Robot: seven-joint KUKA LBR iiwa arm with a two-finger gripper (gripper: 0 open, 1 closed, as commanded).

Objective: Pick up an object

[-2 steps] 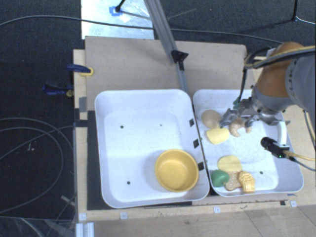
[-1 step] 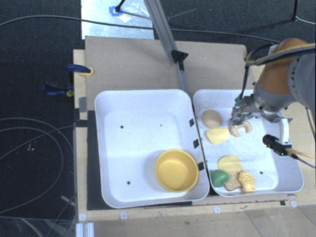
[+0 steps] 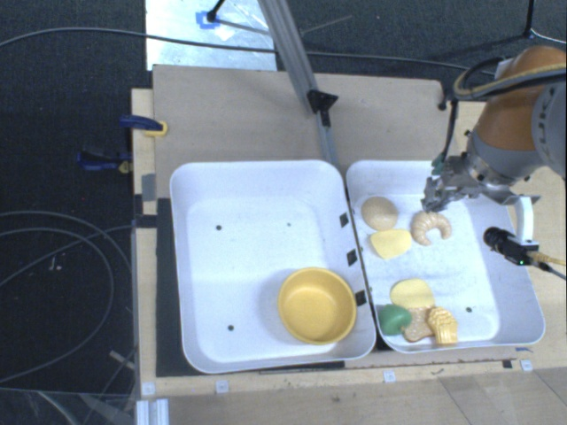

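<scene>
In the right bin (image 3: 509, 312) lie several toy foods. A tan croissant (image 3: 431, 227) sits near the middle, just below my gripper (image 3: 435, 204), which hangs over the bin's far part. A beige bun (image 3: 379, 212) lies at the left, with a pale yellow slice (image 3: 391, 243) under it. Nearer the front are a yellow piece (image 3: 412, 292), a green piece (image 3: 394, 318) and a tan waffle-like piece (image 3: 442, 325). Nothing shows between the fingers.
The left bin (image 3: 221, 237) holds a yellow bowl (image 3: 317, 305) at its front right. A grey pole (image 3: 292, 38) slants across the bench's far side. A blue and yellow clamp (image 3: 142, 127) grips the bench's left edge.
</scene>
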